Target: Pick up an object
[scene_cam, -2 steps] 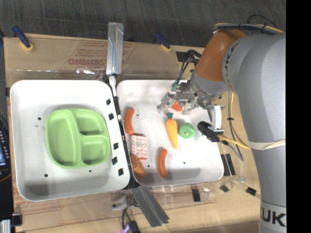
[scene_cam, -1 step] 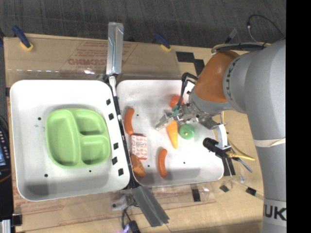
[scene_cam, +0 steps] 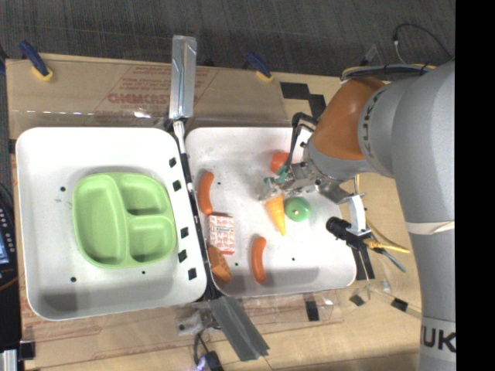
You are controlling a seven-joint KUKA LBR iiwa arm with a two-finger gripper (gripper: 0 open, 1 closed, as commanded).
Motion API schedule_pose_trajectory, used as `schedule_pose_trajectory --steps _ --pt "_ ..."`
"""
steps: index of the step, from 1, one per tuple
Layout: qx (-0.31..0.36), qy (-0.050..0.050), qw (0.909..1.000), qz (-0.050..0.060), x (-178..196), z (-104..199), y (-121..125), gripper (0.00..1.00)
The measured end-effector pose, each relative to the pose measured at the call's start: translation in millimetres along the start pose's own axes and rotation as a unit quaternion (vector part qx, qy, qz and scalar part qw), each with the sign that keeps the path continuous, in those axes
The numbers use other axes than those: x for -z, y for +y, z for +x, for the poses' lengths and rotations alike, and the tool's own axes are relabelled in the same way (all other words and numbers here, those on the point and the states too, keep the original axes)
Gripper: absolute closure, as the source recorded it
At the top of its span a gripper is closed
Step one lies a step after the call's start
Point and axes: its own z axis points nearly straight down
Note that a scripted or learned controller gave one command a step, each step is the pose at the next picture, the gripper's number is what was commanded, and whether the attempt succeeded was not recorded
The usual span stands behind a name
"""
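My gripper (scene_cam: 279, 182) hangs low over the right bin (scene_cam: 240, 141), near its middle. Just below it lies a yellow-orange carrot-shaped piece (scene_cam: 276, 213), and a green ball (scene_cam: 297, 209) rests beside that on the right. A small red-orange piece (scene_cam: 278, 161) sits just above the gripper, partly hidden by it. I see nothing held between the gripper's tips.
The right bin also holds an orange sausage (scene_cam: 205, 192) by its left wall, a red-and-white packet (scene_cam: 221, 233), a brown piece (scene_cam: 220, 267) and a red-orange sausage (scene_cam: 259, 259). The left bin (scene_cam: 39, 207) carries a green divided plate (scene_cam: 124, 219).
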Motion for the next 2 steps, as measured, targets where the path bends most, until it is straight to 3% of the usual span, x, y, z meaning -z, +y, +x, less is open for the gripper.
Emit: schedule_pose_trajectory --steps 1,2 --pt "0.059 0.001 0.9983 0.001 10.0 8.7 -10.7 1.0" --pt "-0.022 0.0 0.9998 -0.001 92.5 35.3 1.6 1.0"
